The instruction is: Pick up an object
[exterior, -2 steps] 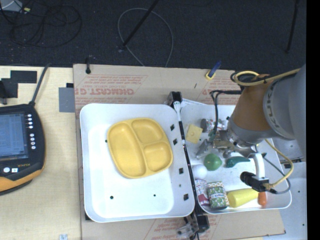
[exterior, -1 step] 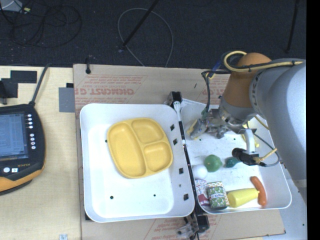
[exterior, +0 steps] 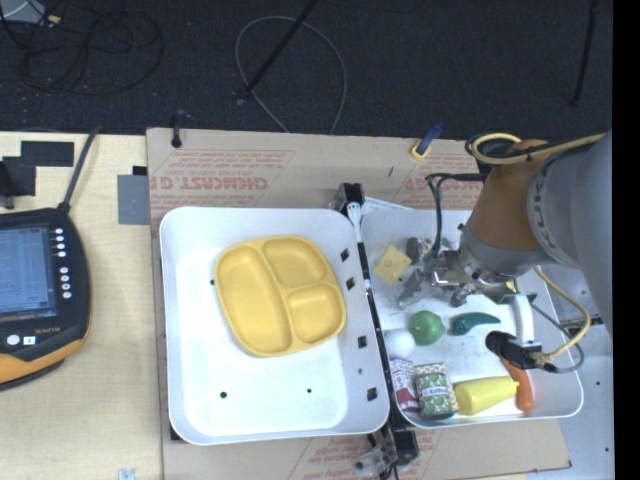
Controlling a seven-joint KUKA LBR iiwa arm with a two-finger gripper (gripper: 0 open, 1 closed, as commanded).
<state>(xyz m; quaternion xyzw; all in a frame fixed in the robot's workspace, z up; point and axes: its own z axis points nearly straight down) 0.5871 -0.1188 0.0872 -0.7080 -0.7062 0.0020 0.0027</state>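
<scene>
Currently your gripper (exterior: 425, 280) hangs low in the right bin (exterior: 570, 398), grasping nothing, fingers apart; next, lower onto the green ball (exterior: 427, 327) just nearer.

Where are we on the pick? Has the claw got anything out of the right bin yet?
Done: the arm is in over the right bin, its claw low among the items. In hand: nothing visibly lifted; whether it grips anything is unclear. The yellow block, green ball, white ball and green can all lie on the bin floor. Left: close on one and raise it. The yellow tray sits in the left bin.
</scene>
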